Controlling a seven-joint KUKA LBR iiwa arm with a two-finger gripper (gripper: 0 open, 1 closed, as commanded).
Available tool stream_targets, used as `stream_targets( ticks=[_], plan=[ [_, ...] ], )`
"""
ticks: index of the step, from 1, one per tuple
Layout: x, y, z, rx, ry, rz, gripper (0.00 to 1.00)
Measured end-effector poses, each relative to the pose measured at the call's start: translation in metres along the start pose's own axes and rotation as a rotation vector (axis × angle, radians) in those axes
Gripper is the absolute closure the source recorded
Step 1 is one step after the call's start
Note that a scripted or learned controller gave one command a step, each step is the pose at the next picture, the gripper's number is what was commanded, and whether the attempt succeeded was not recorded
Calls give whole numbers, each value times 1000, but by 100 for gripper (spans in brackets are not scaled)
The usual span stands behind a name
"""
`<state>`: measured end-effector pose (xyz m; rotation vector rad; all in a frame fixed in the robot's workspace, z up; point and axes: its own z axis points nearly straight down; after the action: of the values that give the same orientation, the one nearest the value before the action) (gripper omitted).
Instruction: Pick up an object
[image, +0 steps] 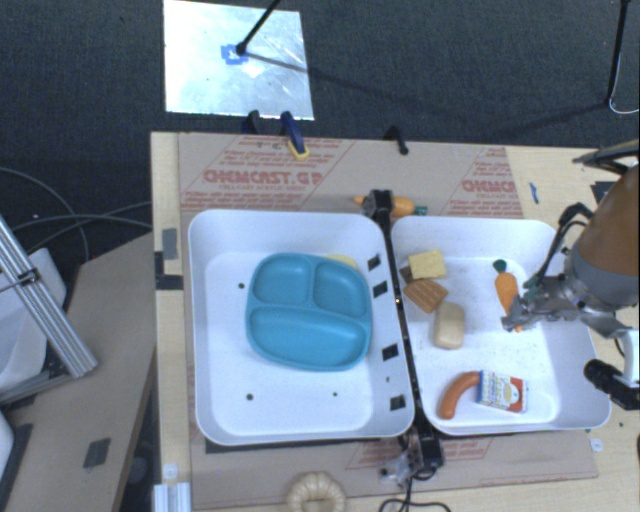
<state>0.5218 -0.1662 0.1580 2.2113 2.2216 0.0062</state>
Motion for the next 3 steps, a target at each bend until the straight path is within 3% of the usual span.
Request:
stream_targets(
  ticks=[1, 2, 3],
  plan=[
    [-2, -1, -64, -1, 0, 0, 100],
    [-2, 0, -66, 5, 2, -1, 100],
    [47, 17, -57, 6, 3, -5, 100]
  ],
)
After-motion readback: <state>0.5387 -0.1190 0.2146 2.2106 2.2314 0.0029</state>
